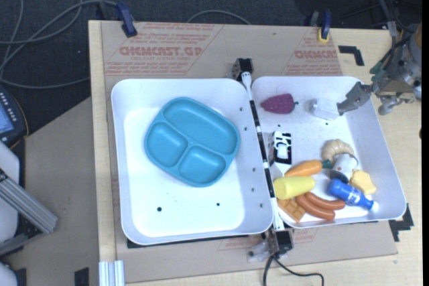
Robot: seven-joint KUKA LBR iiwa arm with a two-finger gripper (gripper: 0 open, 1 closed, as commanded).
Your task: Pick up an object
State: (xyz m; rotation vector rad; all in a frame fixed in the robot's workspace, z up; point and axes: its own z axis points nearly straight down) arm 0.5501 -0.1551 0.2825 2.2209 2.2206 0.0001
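My gripper [369, 102] hangs over the right rim of the right bin [385, 144], at its far right corner. Its two grey fingers [350, 101] stand apart, open, with nothing between them. Just left of it lies a small clear object [322, 108], then a purple toy [277, 103]. Several toy foods crowd the bin's near half: an orange carrot [305, 168], a yellow piece [293, 186], sausages [316, 205], a blue bottle [349, 194] and a tan croissant [337, 147]. A black and white item [282, 147] lies by the divider.
The left bin [134, 211] holds a blue three-compartment plate [193, 140] at its far middle. Blue clamps [125, 19] grip the cardboard-covered bench's far edge. Cables run over the floor at the left.
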